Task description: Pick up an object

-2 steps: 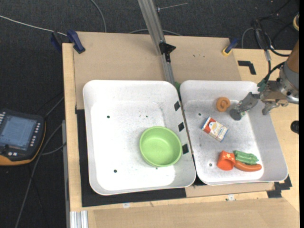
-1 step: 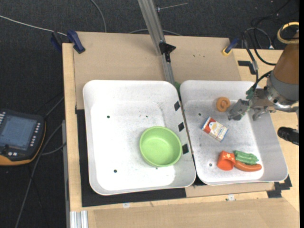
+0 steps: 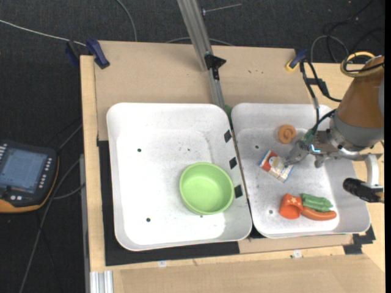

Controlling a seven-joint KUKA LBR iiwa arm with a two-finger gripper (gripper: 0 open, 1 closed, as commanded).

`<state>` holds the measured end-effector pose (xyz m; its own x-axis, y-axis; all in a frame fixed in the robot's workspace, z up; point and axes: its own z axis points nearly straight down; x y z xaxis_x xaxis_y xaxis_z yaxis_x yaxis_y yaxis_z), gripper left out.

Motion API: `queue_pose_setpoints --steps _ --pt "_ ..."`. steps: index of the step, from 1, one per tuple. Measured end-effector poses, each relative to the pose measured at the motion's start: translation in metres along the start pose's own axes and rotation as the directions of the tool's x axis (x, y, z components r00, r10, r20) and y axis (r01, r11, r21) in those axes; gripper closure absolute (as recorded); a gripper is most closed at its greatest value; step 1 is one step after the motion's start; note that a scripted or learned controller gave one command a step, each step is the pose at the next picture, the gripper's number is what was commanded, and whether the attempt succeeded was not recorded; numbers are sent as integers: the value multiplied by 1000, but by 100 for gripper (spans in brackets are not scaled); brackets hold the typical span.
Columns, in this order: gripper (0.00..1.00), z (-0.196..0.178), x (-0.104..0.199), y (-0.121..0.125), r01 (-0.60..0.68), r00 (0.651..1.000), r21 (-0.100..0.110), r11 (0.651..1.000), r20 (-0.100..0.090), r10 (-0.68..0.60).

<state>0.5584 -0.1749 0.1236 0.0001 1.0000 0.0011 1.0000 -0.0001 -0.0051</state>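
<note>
— Where is the claw (image 3: 299,153) seen?
— Over the right bin (image 3: 263,118). If it is open or closed cannot be told.
— What is found near it?
— A small packet (image 3: 275,165) just left, a donut (image 3: 286,133) behind, toy veggies (image 3: 307,206) in front. A green bowl (image 3: 206,188) is set far left.

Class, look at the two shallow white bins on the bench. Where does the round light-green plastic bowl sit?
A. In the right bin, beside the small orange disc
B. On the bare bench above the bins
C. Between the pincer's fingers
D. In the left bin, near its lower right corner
D: the round light-green plastic bowl rests on the floor of the left shallow white bin, toward its lower right corner, apart from the items in the right bin.
</note>
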Motion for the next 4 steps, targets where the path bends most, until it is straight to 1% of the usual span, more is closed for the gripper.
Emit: queue_pose_setpoints --steps 1,2,3,4 --pt "0 27 0 1 0 1000 -7 1000 1 0" --pt "100 15 0 2 1 1000 -11 1000 2 -1" --pt "100 -45 1 10 1 1000 -11 1000 2 -1" --pt "100 -107 -5 9 0 1000 -11 1000 3 0"
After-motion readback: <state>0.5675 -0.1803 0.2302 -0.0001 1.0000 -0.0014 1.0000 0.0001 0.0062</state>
